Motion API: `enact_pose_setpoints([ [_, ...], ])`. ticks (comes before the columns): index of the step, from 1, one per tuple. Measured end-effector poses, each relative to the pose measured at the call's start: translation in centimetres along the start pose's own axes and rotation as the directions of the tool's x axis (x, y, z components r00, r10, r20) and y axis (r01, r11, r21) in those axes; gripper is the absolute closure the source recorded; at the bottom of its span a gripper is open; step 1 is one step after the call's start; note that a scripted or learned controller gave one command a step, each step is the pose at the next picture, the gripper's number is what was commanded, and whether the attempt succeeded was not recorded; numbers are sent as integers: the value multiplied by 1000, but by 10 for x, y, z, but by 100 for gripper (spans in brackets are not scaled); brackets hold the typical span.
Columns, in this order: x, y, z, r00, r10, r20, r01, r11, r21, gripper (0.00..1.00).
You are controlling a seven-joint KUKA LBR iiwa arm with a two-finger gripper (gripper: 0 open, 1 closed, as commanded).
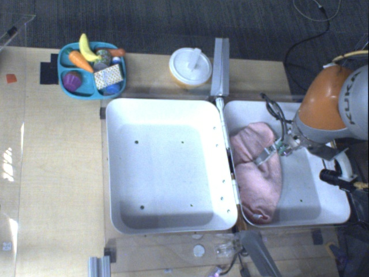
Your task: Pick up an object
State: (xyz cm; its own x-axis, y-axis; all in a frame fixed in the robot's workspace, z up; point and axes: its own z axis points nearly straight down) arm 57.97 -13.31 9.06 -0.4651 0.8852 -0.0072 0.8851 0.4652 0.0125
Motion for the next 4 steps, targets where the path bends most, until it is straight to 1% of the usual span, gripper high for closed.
enact_pose_setpoints([
  [1,-12,51,2,999,50,0,-50,999,1,0],
  [2,-11,73,-76,999,-33,-1,33,999,2,0],
  [3,-37,44,1,999,-54,1,54,999,1,0],
  [4,10,32,0,999,-53,0,53,999,0,0],
])
